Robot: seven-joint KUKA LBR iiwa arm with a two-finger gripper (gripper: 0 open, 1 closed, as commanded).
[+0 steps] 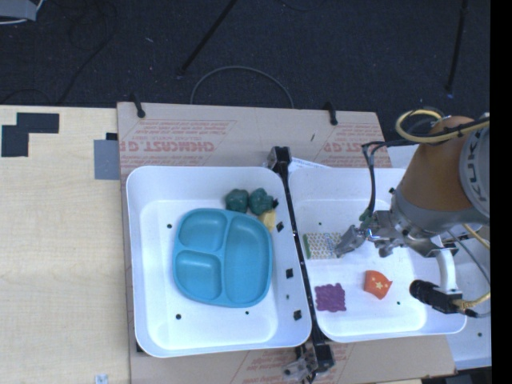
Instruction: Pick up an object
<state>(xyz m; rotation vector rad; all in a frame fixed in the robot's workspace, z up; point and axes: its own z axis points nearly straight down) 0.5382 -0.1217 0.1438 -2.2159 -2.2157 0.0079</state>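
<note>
We see the grey two-finger gripper over the right white plastic bin, beside a green-patterned flat packet; whether it's spread we cannot tell.

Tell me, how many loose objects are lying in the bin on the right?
3: a patterned green card by the divider, a purple piece near the front, an orange piece beside it. The arm could hide more.

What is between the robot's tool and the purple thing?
Nothing visible. The tool sits in the right bin, by the patterned card. The purple thing lies below it in the view, bare white floor between. The orange piece lies off to the side.
</note>
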